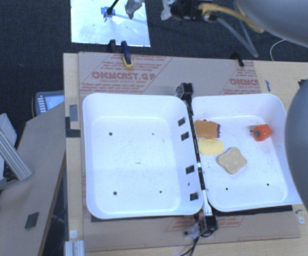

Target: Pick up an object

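We see the grey arm (pixel 306 159) nearest, at three o'clock over the right white bin (pixel 274 104); its gripper's state we cannot tell.

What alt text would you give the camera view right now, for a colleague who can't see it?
Two shallow white bins sit side by side; the right bin holds four small items near its middle: an orange-brown piece, a pale yellow piece, a tan bread-like slice and a small orange-red object. The grey arm looms blurred along the right.
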